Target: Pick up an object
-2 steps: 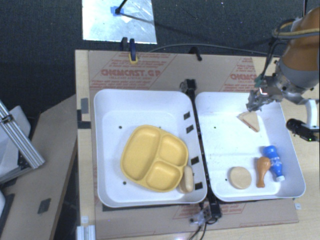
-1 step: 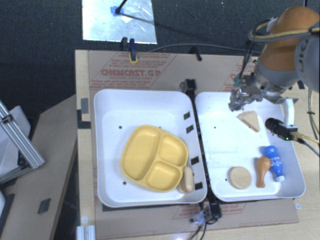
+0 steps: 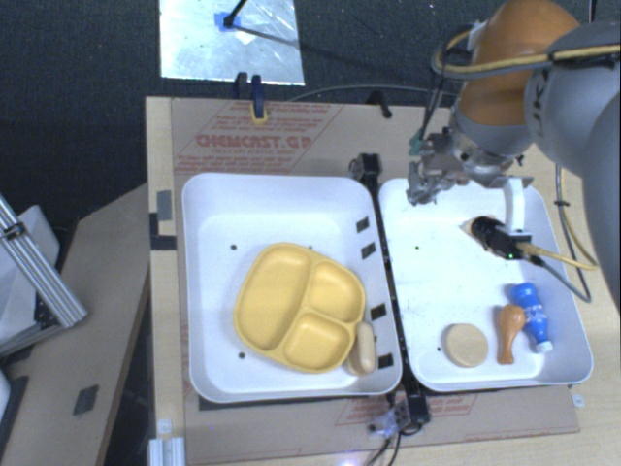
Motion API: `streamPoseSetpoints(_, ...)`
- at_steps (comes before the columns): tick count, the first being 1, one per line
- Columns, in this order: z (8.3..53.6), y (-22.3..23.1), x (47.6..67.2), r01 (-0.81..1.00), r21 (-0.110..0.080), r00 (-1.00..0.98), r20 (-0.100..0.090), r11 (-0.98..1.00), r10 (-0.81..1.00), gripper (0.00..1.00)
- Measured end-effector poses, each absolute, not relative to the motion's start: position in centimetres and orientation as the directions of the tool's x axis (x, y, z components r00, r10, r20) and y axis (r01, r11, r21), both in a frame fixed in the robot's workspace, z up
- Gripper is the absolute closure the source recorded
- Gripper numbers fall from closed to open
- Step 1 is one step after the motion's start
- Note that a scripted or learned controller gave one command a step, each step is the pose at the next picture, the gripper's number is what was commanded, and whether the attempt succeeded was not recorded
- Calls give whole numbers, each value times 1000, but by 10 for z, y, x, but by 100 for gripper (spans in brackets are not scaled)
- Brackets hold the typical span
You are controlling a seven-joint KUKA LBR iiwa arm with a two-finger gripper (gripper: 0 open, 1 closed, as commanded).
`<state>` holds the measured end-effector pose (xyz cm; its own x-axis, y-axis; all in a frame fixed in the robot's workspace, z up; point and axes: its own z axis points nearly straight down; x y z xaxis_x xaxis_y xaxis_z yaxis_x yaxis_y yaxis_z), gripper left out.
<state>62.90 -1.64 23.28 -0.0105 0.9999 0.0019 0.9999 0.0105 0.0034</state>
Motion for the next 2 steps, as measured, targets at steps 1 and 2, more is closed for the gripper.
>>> streamPoseSetpoints(1, 240, 34, 628, 1000, 2, -9, 1, 9, 1000, 100)
streamPoseSetpoints(2, 225, 90, 635, 1000, 2, -9, 1, 9, 1000, 100)
